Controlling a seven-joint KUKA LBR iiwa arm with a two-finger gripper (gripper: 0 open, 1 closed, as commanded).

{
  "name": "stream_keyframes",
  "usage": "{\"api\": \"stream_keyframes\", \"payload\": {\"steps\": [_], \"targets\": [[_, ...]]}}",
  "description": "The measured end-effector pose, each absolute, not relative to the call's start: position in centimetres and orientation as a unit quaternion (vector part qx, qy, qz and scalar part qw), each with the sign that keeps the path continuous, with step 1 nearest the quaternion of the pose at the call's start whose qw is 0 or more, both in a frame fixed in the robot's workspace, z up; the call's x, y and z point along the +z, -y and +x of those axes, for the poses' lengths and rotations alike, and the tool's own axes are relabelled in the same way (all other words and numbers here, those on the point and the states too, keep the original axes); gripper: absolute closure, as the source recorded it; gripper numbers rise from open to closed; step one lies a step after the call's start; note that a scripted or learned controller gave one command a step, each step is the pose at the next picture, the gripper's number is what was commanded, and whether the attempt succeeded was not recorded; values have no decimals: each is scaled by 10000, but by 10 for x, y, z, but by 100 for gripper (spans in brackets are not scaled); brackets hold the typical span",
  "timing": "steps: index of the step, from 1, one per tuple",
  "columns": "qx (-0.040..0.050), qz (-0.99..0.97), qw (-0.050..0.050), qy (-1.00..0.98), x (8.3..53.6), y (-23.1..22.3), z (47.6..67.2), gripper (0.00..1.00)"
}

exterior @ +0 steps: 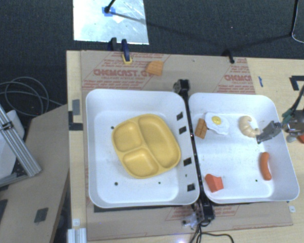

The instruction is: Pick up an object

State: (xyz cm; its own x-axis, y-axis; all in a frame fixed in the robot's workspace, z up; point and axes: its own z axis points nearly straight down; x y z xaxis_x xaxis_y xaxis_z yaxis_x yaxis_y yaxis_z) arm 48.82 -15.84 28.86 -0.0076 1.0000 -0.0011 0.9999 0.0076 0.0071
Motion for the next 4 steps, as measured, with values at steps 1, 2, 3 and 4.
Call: {"api": "stream_keyframes", "payload": {"steps": [1, 2, 3, 4], "targets": [[5, 7053, 4, -7089, 254, 145, 487, 0], [18, 7050, 28, -7092, 301, 131, 488, 0], [-16, 7084, -14, -7058, 188, 191, 485, 0], [39, 7058, 100, -7083, 352, 209, 488, 0]]}}
